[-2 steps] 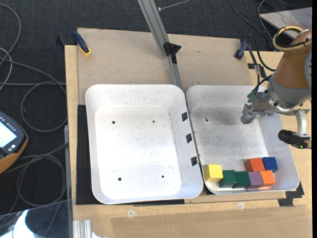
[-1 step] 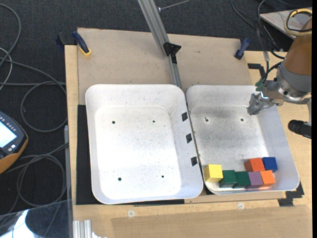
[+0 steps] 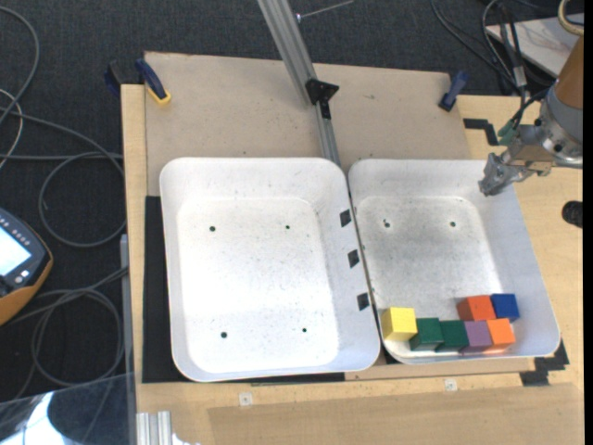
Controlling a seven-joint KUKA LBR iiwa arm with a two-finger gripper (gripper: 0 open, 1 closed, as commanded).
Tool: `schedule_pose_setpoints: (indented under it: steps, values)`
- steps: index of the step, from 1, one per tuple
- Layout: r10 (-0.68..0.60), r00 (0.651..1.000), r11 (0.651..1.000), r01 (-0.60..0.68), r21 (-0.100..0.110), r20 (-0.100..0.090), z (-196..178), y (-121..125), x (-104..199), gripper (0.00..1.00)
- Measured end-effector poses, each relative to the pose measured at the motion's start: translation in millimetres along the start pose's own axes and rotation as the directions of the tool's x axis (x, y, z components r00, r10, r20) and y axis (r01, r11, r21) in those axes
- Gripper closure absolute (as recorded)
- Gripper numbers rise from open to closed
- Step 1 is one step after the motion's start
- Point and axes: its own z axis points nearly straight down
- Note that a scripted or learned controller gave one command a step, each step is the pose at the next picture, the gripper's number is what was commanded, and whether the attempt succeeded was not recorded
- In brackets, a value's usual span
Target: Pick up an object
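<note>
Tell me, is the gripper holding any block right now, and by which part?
Nothing is held. The gripper sits over the right bin's far right rim, apart from the blocks clustered at its near edge.

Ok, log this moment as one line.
gripper: above right bin's far right corner | blocks: clustered at near edge, untouched | nothing held

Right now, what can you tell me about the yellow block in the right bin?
The yellow block is a small cube, matte and evenly coloured, material unclear. It sits flat on the floor of the right bin near its front left corner, at the left end of a cluster of blocks. Its right side appears to touch a dark green block. The gripper is far from it, at the bin's back right rim.
</note>
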Motion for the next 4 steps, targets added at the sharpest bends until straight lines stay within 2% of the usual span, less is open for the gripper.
schedule_pose_setpoints:
  steps: [1, 2, 3, 4]
  values:
    - [0.0, 1.0, 1.0, 0.0, 0.002, -0.001, -26.0, 1.3, 0.1, 1.0]
    - [-0.005, 1.0, 1.0, 0.005, 0.008, -0.005, -32.5, -4.2, 54.8, 1.0]
    - [-0.004, 1.0, 1.0, 0.004, 0.01, -0.006, -21.5, -16.9, 114.0, 1.0]
    - [-0.005, 1.0, 1.0, 0.005, 0.011, -0.005, -9.2, -12.9, 170.1, 1.0]
